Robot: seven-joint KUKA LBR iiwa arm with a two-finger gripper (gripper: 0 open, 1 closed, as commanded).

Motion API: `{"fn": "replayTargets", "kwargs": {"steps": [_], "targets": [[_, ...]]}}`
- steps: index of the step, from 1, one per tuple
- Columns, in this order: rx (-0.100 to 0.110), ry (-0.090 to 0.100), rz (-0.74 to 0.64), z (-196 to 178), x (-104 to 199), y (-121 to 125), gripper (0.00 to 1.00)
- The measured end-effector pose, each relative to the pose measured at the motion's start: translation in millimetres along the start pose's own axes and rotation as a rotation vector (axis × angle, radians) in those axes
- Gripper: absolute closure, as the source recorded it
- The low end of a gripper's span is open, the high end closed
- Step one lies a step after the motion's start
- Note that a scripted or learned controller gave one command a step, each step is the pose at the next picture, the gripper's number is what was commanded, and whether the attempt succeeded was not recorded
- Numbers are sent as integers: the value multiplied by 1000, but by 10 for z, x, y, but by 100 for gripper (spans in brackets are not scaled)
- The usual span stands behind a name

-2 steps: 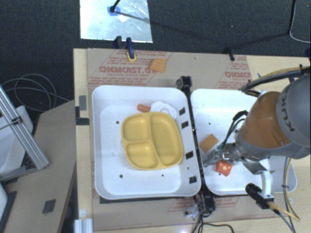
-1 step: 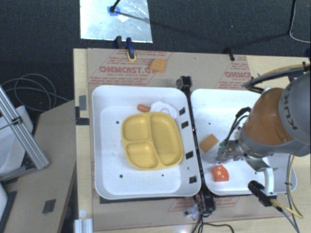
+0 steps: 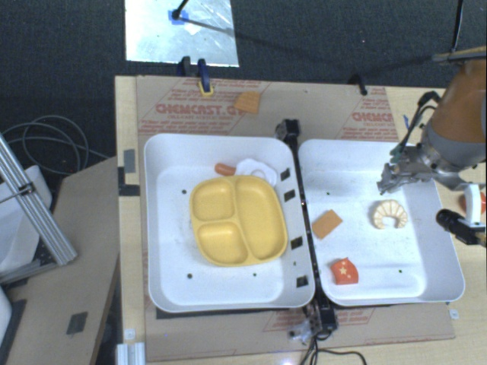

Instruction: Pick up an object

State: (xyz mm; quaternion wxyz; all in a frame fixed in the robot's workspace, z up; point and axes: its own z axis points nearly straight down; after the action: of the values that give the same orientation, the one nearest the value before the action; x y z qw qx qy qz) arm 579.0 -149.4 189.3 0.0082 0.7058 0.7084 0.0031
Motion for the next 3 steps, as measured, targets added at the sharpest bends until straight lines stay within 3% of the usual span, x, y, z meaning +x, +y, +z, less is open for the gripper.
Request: {"fn": "replayTargets", "kwargs": {"steps": [1, 2, 3], "targets": [[11, 9, -4, -589, 554, -423, 100], [12, 11, -9, -904, 1391, -879, 100], [17, 9, -5, -480, 1879, -912, 100]]}}
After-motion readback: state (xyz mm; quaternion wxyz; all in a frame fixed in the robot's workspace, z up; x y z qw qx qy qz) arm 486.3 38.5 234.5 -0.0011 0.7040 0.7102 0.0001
